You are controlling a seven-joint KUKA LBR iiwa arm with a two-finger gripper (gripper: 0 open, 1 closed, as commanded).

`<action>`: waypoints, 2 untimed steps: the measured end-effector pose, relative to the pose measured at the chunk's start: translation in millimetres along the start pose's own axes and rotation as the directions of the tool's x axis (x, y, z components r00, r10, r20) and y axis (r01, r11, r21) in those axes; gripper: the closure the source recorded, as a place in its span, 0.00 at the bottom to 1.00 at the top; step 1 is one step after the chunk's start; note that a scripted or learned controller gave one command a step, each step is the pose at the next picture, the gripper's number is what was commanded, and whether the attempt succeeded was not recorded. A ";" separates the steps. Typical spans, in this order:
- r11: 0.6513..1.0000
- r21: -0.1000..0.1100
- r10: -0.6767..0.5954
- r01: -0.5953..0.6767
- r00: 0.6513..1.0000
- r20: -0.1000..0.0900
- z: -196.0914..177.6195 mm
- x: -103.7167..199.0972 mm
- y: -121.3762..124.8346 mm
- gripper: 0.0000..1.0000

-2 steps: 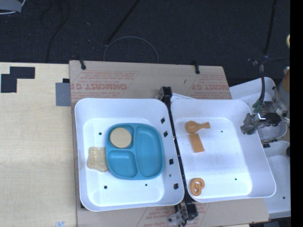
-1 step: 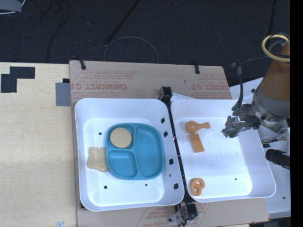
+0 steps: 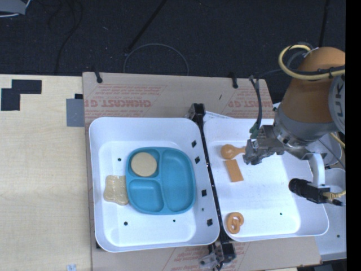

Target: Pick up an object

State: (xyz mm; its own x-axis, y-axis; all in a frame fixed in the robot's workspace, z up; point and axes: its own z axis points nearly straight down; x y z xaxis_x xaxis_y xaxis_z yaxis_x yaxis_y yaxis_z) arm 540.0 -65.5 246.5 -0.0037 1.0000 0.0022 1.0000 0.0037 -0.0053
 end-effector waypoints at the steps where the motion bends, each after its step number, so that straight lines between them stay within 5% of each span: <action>1: 1.000 -0.002 0.000 0.000 1.000 0.000 1.4 48.1 1.3 1.00; 2: 1.000 -0.002 0.000 0.000 1.000 0.001 -0.6 96.3 10.0 1.00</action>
State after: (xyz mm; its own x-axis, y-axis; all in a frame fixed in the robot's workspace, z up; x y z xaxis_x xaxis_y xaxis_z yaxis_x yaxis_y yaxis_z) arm 549.7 30.9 247.3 -0.0039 1.0000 0.0012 1.0000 0.0039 -0.0029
